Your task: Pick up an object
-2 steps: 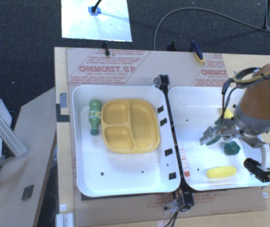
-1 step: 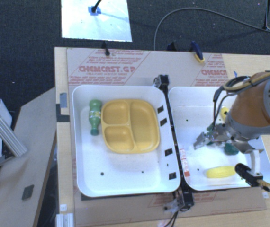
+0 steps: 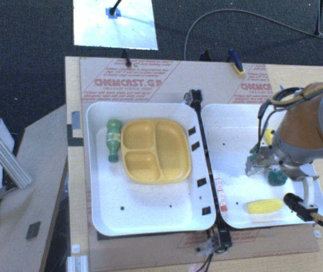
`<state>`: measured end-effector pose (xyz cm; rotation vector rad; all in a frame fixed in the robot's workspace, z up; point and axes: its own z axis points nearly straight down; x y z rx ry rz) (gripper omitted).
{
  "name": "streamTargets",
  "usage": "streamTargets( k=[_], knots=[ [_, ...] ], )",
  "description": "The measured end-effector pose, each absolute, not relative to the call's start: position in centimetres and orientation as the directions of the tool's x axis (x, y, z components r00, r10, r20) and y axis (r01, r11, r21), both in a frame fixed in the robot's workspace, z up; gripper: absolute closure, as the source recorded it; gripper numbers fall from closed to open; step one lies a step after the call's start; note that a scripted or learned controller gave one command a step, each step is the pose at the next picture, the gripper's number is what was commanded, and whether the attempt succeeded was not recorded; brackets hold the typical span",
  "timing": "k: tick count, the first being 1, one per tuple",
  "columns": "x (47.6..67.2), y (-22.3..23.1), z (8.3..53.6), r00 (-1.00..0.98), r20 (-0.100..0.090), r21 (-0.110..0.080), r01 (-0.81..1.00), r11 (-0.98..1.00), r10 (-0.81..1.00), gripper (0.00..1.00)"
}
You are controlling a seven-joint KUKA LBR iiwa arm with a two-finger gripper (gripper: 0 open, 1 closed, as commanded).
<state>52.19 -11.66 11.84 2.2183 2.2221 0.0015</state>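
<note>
Two items crowd the gripper [image 3: 256, 166] in the right bin [image 3: 229, 146], corn cob [image 3: 264, 207] and teal lump [image 3: 276, 178] just beside it, so, finger state unclear, it risks nudging rather than catching.

Left bin [image 3: 102, 208] holds a yellow divided plate [image 3: 154, 151] and green bottle [image 3: 113, 140]; right bin [image 3: 229, 152] holds yellow corn [image 3: 264, 207] beneath the arm [image 3: 306, 126]

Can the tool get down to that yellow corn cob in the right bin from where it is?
Probably yes. The corn cob lies alone on the bin floor, just in front of the tool, with nothing over it.
</note>
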Motion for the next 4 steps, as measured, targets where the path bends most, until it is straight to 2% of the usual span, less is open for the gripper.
streamTargets(
  k=[2, 4],
  knots=[
    [52.0, -11.2, 23.3, -0.005, -0.001, 0.007, 1.000, 0.005, 1.000, 1.00],
    [54.2, -0.6, 24.8, -0.011, 0.002, 0.003, 1.000, 0.011, 1.000, 1.00]
  ],
)
